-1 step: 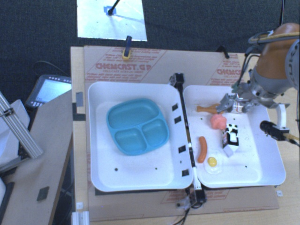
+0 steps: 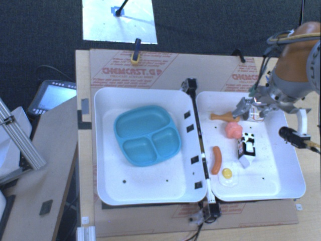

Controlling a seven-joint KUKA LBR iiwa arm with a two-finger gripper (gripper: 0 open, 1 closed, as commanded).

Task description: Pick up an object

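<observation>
A divided tray (image 2: 147, 134) lies in the left bin (image 2: 103, 185). In the right bin (image 2: 286, 182), a drumstick (image 2: 224, 117) lies at the back, a ball (image 2: 233, 130) just before it, a carton (image 2: 246, 148) to its right, and a sausage (image 2: 216, 159) and fried egg (image 2: 227, 174) nearer the front.

Two shallow white bins sit side by side on a board printed with red lettering (image 2: 131, 70). The left bin (image 2: 108, 185) holds a blue divided plate (image 2: 146, 134), turned slightly, with one large compartment toward 11 o'clock and two smaller ones toward 5 o'clock. A black clipped strip (image 2: 196, 134) runs between the bins from 12 to 6 o'clock. At 12 o'clock from the left bin a yellow clamp (image 2: 135, 57) grips the board's far edge. Beyond it, a pale square sheet (image 2: 118, 14) lies on dark carpet. At 9 o'clock, a dark tablet-like device (image 2: 51, 98) rests on a tan surface, with an aluminium rail (image 2: 20, 137) just below.
</observation>
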